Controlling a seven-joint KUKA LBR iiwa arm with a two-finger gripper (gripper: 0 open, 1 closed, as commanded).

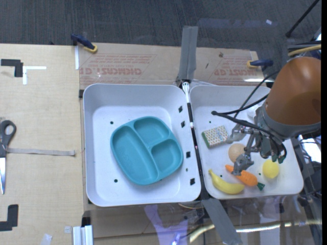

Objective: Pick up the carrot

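Arm (pixel 299 93) reaches in from right, orange band above wrist; gripper (pixel 242 164) points down-left, low.

Large rounded orange band (pixel 299 93) bulging above the wrist, glossy, with a soft highlight on top. Grey housing beneath it, partly shadowed. Thin black cables (pixel 245 106) running in loose curves across the wrist and down toward the tool. Small metal-grey gripper (pixel 243 165) at the end, built of slim silvery links and brackets, with dark joints between them.
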